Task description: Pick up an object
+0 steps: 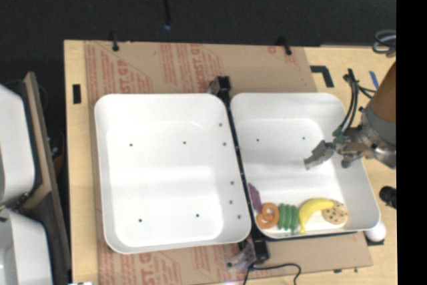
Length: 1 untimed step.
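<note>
- Bright, even light from overhead; both white bins [167,170] are nearly blown out.
- A soft shadow lies on the bin floor beside the fingers [319,154].
- The floor beyond the bench is dark.
- The picture is grainy, slightly soft throughout.

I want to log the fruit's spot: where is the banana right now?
In the camera view, the banana lies along the front edge of the right bin, between the green ribbed toy and the cookie.

yellow banana [315,208], green ridged toy [288,217], orange ring [267,215], white bins [113,117]
</note>
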{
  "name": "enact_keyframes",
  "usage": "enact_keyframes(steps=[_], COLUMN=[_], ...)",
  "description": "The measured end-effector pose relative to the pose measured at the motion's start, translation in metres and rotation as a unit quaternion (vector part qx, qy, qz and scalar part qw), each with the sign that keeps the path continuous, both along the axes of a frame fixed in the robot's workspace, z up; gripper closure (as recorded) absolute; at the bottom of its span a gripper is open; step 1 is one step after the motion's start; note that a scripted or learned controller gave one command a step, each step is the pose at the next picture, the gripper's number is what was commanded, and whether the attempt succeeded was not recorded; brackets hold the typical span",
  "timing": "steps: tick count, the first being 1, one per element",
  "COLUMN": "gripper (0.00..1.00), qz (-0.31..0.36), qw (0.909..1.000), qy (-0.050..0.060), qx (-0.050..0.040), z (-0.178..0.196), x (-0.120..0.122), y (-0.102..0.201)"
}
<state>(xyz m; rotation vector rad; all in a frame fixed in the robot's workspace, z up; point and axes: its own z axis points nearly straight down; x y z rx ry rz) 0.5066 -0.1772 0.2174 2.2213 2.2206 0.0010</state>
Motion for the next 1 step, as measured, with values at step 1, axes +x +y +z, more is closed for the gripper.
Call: enact_keyframes(steps=[1], gripper=[1.00], qz=[0.000], qw=[1.0000], qy=[-0.001], qx=[-0.0001], z=[0.0105], x=[0.0003], y=[-0.0004])
